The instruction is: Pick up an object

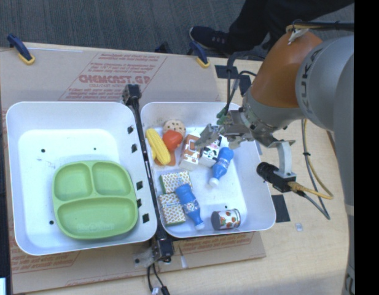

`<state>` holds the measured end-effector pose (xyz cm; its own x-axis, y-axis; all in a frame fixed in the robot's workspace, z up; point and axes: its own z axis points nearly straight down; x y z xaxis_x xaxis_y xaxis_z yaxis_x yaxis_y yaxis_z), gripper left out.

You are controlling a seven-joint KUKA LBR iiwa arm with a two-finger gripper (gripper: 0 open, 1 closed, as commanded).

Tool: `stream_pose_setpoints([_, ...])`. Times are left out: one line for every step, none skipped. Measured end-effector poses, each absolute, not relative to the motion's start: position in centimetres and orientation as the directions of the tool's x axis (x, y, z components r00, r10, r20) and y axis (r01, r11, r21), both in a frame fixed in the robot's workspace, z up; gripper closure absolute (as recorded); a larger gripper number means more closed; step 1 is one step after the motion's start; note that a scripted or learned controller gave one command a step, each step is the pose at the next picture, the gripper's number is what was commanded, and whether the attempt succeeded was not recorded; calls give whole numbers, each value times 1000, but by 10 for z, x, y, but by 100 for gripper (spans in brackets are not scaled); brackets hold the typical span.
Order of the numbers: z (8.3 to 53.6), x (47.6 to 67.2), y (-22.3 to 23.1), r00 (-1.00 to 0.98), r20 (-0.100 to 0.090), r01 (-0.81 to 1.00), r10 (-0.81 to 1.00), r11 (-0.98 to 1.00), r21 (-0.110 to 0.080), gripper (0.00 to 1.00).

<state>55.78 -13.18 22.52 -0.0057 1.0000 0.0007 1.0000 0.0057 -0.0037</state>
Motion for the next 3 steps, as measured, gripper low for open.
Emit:
stream_pose_setpoints([93, 566, -97, -7, -1, 1000, 1000, 7, 0, 0])
stream_pose_setpoints([103, 566, -98, -11, -4, 1000, 1000, 11, -1, 100])
stream_pose_setpoints([214, 520, -102, -3, 0, 1000, 1000, 3, 0, 100])
